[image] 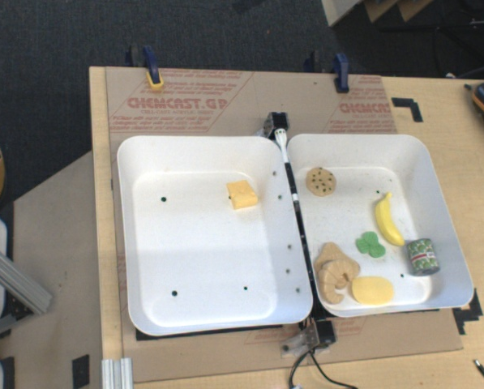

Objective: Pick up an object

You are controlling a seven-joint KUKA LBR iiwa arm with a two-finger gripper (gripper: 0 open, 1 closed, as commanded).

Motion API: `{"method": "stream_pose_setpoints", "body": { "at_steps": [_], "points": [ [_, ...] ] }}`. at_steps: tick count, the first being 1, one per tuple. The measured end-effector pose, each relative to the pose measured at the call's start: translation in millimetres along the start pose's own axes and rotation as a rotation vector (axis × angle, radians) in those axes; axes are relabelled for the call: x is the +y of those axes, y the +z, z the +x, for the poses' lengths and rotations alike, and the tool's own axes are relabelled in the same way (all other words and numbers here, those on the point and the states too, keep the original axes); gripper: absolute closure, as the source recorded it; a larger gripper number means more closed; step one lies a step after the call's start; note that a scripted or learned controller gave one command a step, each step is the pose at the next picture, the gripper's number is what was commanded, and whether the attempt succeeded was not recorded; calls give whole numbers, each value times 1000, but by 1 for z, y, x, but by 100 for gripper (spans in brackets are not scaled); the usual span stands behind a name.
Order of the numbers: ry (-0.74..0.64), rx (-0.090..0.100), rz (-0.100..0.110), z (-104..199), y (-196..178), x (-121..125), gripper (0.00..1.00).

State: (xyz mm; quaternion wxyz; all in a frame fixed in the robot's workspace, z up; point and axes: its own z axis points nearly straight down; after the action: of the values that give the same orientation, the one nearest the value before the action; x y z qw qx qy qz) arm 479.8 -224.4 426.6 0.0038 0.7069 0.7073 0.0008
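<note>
The left bin (144, 298) holds one yellow cheese-like block (242, 194) near its upper right. In the right bin (436, 177) lie a chocolate-chip cookie (321, 181), a yellow banana (387, 220), a green clover-shaped piece (370, 245), a green and red can (422, 257) on its side, a tan bread-like piece (336, 270) and a yellow oval lemon-like piece (372, 290).
Both bins sit side by side on a brown board (104, 136), held by two blue clamps (152, 65) at the far edge. A black divider strip (291, 193) runs between the bins. Cables (306, 355) hang at the near edge. Dark floor lies beyond the bench.
</note>
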Motion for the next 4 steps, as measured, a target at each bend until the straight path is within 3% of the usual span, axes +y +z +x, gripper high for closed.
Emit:
{"method": "stream_pose_setpoints", "body": {
  "at_steps": [1,2,3,4],
  "points": [
    [0,0,0,0,-25,0,100],
    [-5,11,21,61,142,15,100],
    [7,-2,0,-4,91,-2,100],
    [-11,10,9,115,112,0,100]
  ]
}}
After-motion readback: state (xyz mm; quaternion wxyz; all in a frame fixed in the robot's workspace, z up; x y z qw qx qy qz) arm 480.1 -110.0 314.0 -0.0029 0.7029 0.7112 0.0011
